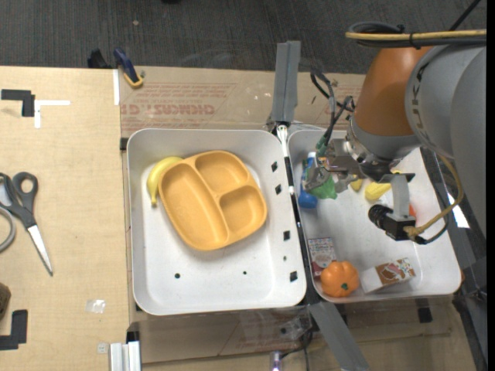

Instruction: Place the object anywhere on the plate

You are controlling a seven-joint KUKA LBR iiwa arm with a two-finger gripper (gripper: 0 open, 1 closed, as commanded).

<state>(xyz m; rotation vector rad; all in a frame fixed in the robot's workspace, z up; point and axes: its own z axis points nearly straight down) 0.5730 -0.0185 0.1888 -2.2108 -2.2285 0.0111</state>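
Plate (pixel 213 199) sits in left bin, gripper (pixel 323 175) low over right bin

Far left on the wooden bench (pixel 62 284): grey-handled scissors (pixel 27 215), blades pointing toward the bench's near edge. Further back, a small blue & yellow clamp (pixel 128 69) at the edge of the cardboard sheet (pixel 193 103) behind the bins.

Left bin (pixel 216 296): a banana (pixel 158 178) lies against the plate's left rim, partly tucked under it. The plate is orange-yellow w/ three compartments, set at a slant in the bin's back half; nothing rests in any compartment.

Right bin (pixel 433 284): at its left wall, a blue object (pixel 308 200), w/ a green object (pixel 326 188) touching it on the right. The gripper hangs directly above the green object, seemingly in contact w/ its top, but whether it is clamped on it or released: can't tell, the wrist & cables block the view. So the green object is in the right bin, well apart from the plate.

Nearer the front of that bin: a small printed packet (pixel 321 250), then an orange round fruit (pixel 338 278) just beside it at the front edge. Right of the gripper, yellow pieces (pixel 376 191) near the bin's middle. A small red & white carton (pixel 393 273) lies toward the front right corner.

Arm (pixel 448 91), grey w/ orange band, comes in from the right above the bin's back half; a black cable loop hangs off it.
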